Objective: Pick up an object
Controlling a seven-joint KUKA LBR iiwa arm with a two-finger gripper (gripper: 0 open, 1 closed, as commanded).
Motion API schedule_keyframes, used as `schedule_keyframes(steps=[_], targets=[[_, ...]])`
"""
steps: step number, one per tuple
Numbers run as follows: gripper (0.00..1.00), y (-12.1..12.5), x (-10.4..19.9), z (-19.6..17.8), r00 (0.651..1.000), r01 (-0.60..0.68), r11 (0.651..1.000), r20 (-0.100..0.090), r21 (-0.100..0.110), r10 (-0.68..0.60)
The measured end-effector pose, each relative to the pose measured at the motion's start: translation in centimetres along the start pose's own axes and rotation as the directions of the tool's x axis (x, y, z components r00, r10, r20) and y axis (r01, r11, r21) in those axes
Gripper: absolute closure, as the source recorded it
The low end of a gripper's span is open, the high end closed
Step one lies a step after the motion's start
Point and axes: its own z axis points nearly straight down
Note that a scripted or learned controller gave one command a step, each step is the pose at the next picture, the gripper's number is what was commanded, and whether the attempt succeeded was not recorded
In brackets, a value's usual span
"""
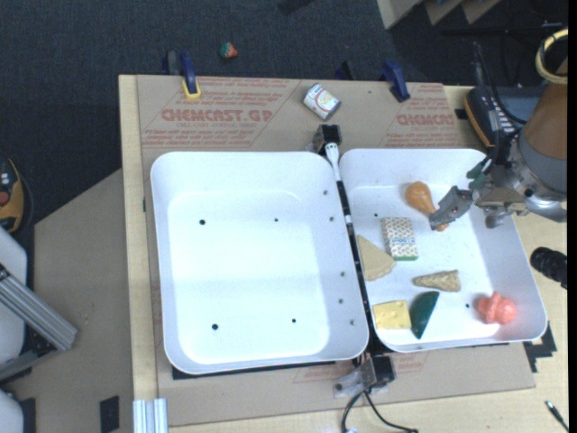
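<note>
Camera view: gripper low over the right bin, just right of the orange lump; cannot tell its opening, nothing visibly held. Patterned block sits just below-left of the lump, tan wedge further below, pink lump well away at the bin's lower corner. Risk: closing off-centre could nudge the rounded orange lump aside so it rolls free, or catch the block's edge instead

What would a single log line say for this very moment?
arm: over right bin | pincer: beside orange lump, holding nothing seen | left bin: untouched
</note>
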Motion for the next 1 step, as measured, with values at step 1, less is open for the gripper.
schedule_keyframes(steps=[1], targets=[[0.00, 7.84, 5.28, 7.67, 1.000, 0.007, 1.000, -0.002, 0.000, -0.007]])
